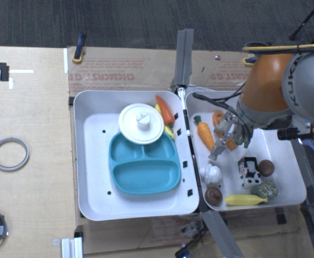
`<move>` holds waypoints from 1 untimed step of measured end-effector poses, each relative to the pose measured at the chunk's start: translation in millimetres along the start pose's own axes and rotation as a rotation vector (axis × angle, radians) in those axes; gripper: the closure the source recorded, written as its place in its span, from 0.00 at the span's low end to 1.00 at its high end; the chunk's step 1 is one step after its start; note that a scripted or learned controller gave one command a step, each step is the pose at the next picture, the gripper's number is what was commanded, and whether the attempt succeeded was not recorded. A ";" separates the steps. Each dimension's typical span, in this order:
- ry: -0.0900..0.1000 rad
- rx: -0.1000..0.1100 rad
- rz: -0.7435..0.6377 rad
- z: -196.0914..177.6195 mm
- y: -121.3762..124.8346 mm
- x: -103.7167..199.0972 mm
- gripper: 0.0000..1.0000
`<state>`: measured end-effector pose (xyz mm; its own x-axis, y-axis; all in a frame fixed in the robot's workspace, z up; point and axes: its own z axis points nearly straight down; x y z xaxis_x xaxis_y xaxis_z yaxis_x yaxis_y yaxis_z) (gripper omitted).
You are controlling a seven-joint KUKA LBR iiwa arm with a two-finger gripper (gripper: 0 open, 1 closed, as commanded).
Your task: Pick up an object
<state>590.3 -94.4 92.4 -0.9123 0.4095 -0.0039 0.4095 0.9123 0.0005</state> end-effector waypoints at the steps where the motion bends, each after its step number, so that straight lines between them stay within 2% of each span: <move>1: 0.002 0.001 0.002 0.2 -3.8 13.0 0.00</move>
